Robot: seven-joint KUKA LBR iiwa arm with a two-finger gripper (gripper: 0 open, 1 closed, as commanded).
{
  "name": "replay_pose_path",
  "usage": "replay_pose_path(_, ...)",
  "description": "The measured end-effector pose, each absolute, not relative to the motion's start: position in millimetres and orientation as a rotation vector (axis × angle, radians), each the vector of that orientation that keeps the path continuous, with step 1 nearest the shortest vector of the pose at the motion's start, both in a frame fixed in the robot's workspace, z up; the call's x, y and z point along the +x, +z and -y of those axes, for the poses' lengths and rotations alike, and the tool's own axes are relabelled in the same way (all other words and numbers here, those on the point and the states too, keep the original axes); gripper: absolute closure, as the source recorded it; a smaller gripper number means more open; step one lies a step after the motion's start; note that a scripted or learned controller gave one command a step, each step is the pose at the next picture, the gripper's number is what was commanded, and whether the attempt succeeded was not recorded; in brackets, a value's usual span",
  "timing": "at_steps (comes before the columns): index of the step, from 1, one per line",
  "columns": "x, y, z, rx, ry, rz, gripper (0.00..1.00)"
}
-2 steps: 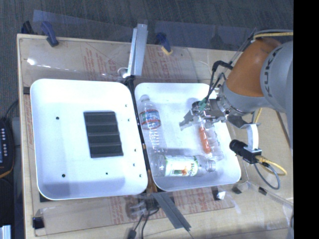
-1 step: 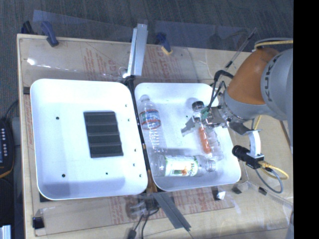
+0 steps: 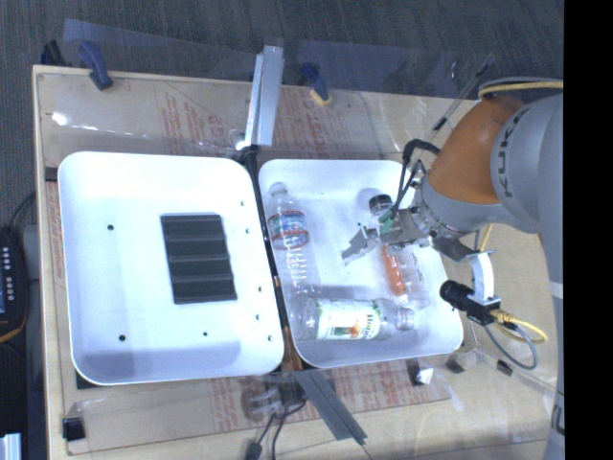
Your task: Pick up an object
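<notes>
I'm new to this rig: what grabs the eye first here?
The grey and orange arm reaching from the right, its gripper low over the right bin, which holds three clear plastic bottles. Then the black ridged block in the left bin.

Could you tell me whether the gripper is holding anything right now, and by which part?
It cannot be told: the gripper sits over the orange-tinted bottle, but no grasp is visible.

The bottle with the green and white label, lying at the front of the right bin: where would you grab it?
Probably around the labelled middle of the green-labelled bottle, coming straight down. It lies on its side, lengthwise along the right bin's near wall, so fingers should straddle its width.
</notes>
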State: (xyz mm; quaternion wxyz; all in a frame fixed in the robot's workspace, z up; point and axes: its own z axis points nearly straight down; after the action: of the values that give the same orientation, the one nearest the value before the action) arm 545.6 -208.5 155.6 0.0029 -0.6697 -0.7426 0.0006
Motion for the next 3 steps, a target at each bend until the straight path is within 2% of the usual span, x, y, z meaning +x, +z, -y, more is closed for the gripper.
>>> replay_pose_path(1,536.8,150.2,208.6,-2.058,0.002,2.366,0.00)
replay_pose_path(3,536.7,150.3,208.8,-2.059,0.002,2.366,0.00)
